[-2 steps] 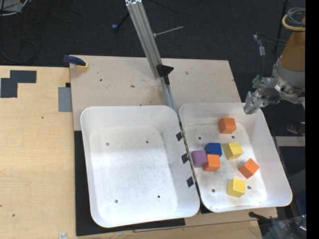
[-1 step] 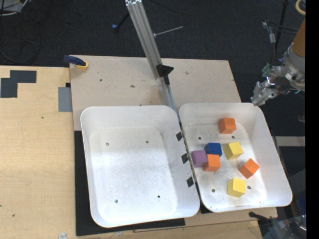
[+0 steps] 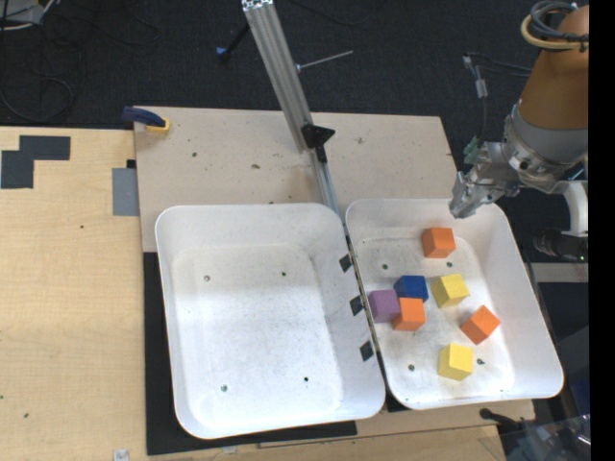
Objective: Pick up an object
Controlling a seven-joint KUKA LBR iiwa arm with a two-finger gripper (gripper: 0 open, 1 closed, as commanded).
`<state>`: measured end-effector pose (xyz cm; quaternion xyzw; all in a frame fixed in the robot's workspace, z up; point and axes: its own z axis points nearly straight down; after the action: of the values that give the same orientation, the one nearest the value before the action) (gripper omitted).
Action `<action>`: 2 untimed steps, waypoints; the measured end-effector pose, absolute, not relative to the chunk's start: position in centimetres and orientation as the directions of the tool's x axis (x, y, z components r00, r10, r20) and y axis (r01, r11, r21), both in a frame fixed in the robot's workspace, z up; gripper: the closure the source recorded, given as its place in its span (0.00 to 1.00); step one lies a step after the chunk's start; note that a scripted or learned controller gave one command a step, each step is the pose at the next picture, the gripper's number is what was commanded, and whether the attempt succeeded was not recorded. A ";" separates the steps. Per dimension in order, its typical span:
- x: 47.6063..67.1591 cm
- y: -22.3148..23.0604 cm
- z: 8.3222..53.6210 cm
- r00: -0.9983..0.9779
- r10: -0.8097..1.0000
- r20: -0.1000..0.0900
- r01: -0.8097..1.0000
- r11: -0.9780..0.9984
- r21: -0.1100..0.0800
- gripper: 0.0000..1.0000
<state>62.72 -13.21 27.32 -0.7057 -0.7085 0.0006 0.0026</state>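
Note:
The right bin [image 3: 524,286] holds several small blocks: an orange cube [image 3: 438,242] near the back, a blue cube [image 3: 411,287], a purple cube [image 3: 383,304], an orange cube [image 3: 410,313] against the blue one, a yellow cube [image 3: 449,289], an orange cube [image 3: 479,324] and a yellow cube [image 3: 455,361] at the front. My gripper [image 3: 465,205] hangs over the back rim of the right bin, up and to the right of the rear orange cube. Nothing shows between its fingers.
The left bin [image 3: 183,257] sits beside the right one, with black clips [image 3: 355,303] along the shared edge. A slanted aluminium post [image 3: 284,70] rises behind the bins. A wooden board [image 3: 240,157] lies under them.

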 end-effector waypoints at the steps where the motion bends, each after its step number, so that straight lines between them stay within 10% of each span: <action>1: 62.3 -7.1 27.1 -0.005 1.000 0.003 1.000 0.005 -0.004 1.00; 2: 61.7 -2.0 25.1 -0.003 1.000 0.002 1.000 0.003 -0.005 1.00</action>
<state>61.72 -1.98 25.06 -0.7059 -0.7083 0.0010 0.0027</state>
